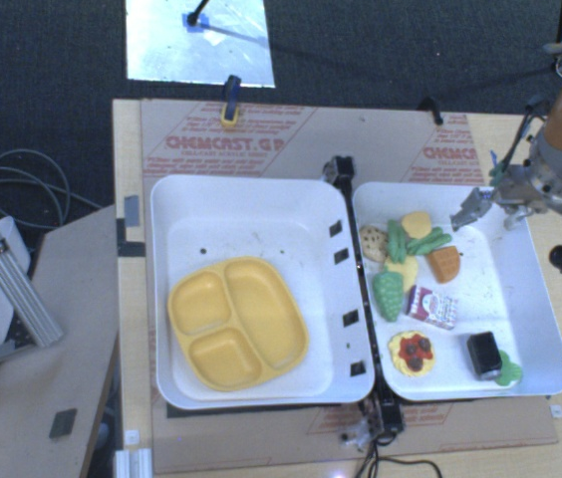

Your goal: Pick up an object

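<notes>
Nearest the camera, along the near edge of the right bin (535, 267), sit a small toy pizza (413, 353) and a black block (483, 354) with a green piece (509, 371) touching its right corner. Just beyond them lies a red-and-white carton (432, 307), beside a green corn cob (389, 293). Farther back, a cluster: a cookie (373, 241), green pea pods (416, 241), a yellow piece (418, 224) and an orange wedge (445, 263). The gripper (469, 213) hangs over the far right part of this bin, just above the cluster; its fingers are too blurred to read, and nothing is visibly held. In the left bin (251, 202) lies a yellow divided plate (236, 322).
</notes>
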`<state>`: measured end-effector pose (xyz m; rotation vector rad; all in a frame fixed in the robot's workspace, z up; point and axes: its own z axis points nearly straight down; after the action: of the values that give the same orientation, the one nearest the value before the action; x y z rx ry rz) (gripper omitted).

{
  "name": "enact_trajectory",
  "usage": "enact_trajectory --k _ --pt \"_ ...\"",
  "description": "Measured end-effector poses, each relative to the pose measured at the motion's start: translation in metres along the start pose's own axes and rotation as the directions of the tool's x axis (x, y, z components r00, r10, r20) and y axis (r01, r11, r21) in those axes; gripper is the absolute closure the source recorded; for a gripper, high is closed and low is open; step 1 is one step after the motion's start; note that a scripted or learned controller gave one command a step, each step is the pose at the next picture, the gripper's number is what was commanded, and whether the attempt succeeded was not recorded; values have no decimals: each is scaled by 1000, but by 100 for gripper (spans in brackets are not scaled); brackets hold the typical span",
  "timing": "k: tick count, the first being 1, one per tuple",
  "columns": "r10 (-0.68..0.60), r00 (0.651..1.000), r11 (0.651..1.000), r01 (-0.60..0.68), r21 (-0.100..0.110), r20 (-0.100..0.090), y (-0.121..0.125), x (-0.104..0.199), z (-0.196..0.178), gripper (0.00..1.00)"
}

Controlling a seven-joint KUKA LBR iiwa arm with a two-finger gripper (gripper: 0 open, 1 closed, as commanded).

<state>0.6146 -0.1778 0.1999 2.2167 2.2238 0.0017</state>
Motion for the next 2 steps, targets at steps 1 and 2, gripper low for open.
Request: enact_trajectory --k 1,2 --pt "-2 1000 1000 2 3 0 -1 10 44 0" --pt "-4 1000 1000 4 3 -1 9 14 119 0"
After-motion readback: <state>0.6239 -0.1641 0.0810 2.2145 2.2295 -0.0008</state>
